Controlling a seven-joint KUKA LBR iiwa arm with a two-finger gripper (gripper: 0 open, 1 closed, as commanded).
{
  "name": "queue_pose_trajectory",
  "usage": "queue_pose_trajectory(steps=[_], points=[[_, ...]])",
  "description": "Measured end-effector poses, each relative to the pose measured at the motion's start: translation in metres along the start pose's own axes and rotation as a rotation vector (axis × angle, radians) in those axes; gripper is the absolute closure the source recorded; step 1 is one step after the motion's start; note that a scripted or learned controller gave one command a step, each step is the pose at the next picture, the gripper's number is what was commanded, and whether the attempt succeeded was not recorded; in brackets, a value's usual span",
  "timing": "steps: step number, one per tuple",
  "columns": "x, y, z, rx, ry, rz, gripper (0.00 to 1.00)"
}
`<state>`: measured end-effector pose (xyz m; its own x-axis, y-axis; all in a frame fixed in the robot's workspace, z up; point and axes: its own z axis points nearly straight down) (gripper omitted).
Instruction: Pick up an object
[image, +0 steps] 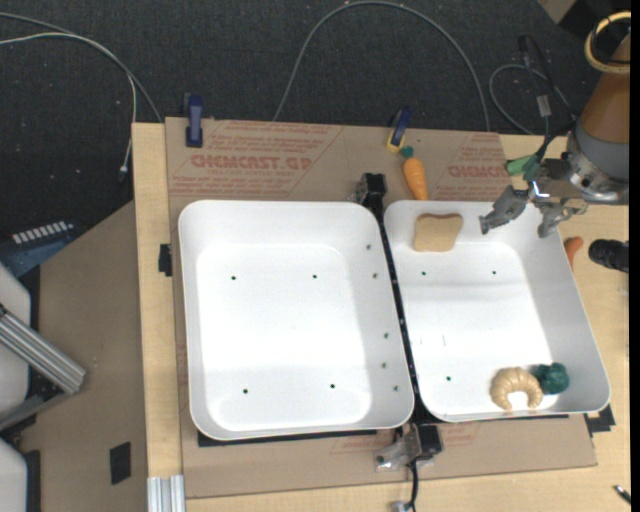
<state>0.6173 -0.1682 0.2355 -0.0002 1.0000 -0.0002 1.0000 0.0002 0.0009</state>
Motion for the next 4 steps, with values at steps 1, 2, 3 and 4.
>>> queue_pose_trajectory(steps=[1, 2, 3, 4], points=[[-0.028, 0.048, 0.074, 0.006, 0.001, 0.001, 0.0], [-0.026, 0.028, 0.155, 0.007, 0.002, 0.0, 0.0], [0.037, -0.015, -0.019, -0.015, -0.001, -0.004, 0.0], [0.013, 0.013, 0.063, 0.007, 0.001, 0.001, 0.0]])
